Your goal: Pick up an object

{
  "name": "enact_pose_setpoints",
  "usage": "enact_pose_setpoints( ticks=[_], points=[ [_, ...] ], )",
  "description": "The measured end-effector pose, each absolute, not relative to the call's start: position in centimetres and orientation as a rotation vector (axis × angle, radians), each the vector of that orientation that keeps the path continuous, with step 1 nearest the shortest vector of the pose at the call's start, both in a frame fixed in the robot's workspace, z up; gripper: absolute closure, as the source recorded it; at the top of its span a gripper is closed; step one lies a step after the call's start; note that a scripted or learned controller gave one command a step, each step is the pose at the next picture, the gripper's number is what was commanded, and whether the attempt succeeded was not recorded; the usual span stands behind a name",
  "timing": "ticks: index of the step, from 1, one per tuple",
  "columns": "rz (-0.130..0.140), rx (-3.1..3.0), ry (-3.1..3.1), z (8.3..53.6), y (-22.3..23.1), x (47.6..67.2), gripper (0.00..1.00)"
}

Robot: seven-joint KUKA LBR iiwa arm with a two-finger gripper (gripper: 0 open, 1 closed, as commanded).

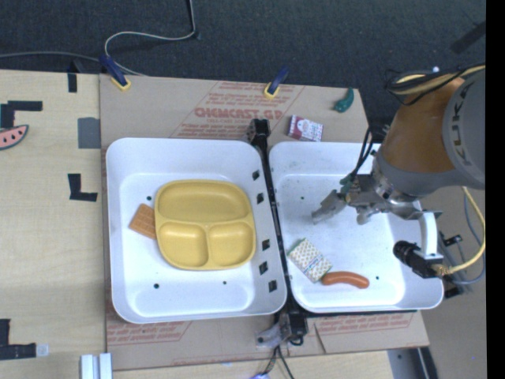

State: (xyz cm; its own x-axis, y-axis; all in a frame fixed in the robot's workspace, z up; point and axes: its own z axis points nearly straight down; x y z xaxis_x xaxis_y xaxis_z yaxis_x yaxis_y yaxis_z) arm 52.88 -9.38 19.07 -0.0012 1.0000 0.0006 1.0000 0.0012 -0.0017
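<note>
In the right bin [394, 294] lie a white patterned packet [309, 260] and an orange sausage [345, 279], both near the front edge. My gripper [341, 215] hangs over the middle of that bin, up and to the right of the packet, open with nothing between its fingers. One grey finger [323, 210] points left toward the bin divider. The left bin [130, 290] holds a yellow divided plate [207, 223] with a brown waffle-like piece [143, 222] tucked at its left side.
A small red and white pack [304, 128] lies on the cardboard behind the right bin. A teal item [344, 99] sits further back. Black clips [267, 212] line the wall between the bins. The arm's grey and orange body [426, 144] overhangs the right bin's back right.
</note>
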Motion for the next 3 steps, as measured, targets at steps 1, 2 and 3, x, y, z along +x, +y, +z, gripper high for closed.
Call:
enact_pose_setpoints(
  ticks=[1,2,3],
  points=[
    [-0.004,-2.223,-2.224,8.64,-12.43,54.67,0.0],
    [-0.002,-2.225,-2.224,9.6,-12.56,54.68,1.0],
    [-0.001,-2.225,-2.224,9.59,-12.55,54.67,0.0]
  ],
)
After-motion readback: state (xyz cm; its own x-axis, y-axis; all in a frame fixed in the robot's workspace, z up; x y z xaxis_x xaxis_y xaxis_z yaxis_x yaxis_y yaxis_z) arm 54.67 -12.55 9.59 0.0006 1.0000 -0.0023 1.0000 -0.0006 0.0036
